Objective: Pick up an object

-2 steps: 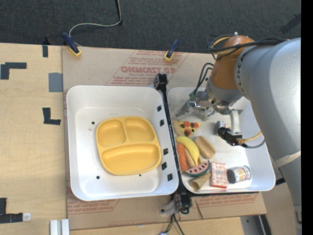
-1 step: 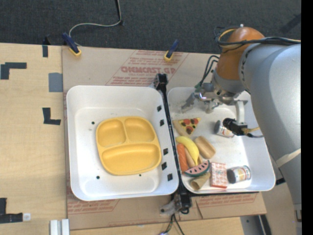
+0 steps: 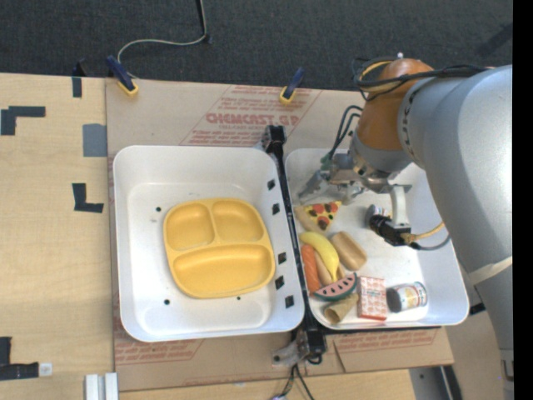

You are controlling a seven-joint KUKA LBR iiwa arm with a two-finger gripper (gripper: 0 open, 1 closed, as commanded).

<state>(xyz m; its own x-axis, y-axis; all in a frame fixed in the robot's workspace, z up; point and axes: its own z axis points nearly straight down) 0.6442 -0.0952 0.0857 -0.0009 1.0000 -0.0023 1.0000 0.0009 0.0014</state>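
Observation:
My gripper (image 3: 323, 188) hangs over the back left part of the right bin (image 3: 445, 265), reaching in from the right. Just below it lies a pizza slice (image 3: 321, 216) with red and dark toppings. Further forward a yellow banana (image 3: 321, 252) lies beside a tan bread roll (image 3: 349, 250) and an orange carrot (image 3: 310, 271). A watermelon slice (image 3: 338, 288), a brown cone (image 3: 337, 310), a red and white box (image 3: 371, 297) and a small can (image 3: 406, 296) sit near the bin's front edge. Nothing shows held in the gripper.
The left bin (image 3: 137, 223) holds a yellow divided plate (image 3: 219, 247). A black divider (image 3: 283, 215) runs between the bins. Blue and yellow clamps (image 3: 122, 75) pin the cardboard sheet at the back. The grey arm (image 3: 466, 140) covers the right bin's back right corner.

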